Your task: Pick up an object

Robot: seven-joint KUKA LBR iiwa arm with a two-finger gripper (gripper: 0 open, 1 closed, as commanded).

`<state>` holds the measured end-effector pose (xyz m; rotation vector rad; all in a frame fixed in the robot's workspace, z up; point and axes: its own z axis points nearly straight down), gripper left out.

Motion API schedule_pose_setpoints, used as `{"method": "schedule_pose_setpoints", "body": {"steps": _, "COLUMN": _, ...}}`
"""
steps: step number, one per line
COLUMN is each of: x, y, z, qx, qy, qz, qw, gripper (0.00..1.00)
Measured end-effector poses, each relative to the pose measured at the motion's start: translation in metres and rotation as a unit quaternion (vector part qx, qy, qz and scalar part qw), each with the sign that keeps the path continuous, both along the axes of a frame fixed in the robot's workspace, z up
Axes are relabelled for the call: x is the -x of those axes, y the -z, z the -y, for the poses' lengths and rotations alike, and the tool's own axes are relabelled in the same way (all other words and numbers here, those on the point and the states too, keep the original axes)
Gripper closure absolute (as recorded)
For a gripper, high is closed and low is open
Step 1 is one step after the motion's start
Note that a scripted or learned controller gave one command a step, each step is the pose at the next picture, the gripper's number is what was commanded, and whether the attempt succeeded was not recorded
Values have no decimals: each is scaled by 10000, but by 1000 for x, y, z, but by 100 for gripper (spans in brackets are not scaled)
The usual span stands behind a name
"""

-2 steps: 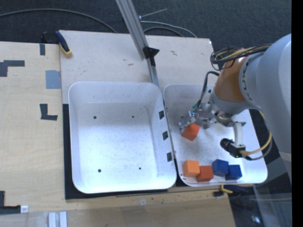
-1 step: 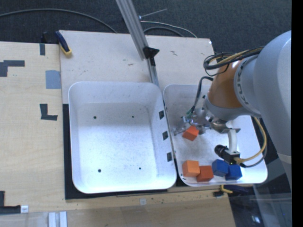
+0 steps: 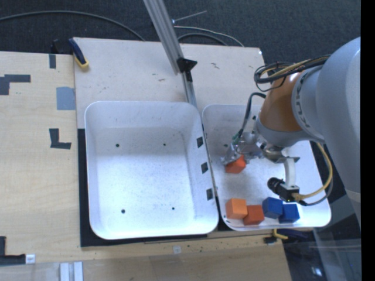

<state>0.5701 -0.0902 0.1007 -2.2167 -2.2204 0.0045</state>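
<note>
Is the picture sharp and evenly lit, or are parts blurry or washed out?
Camera view: soft, even light, faint shadows; the left bin is bright white but its specks still show; the blocks near the pincer look slightly soft; the big grey arm nearest the lens is blurred.

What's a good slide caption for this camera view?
Gripper over an orange block in the right bin, four blocks nearby.
</note>
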Motion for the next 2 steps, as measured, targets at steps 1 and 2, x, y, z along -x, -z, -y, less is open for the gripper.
{"method": "schedule_pose_setpoints", "body": {"steps": 1, "x": 69, "y": -95, "z": -58, "qx": -11, "qy": -20, "qz": 30, "qw": 10000, "gripper": 100}}
{"method": "schedule_pose_setpoints", "body": {"steps": 2, "x": 70, "y": -90, "z": -133, "qx": -11, "qy": -39, "qz": 6, "qw": 10000, "gripper": 100}}
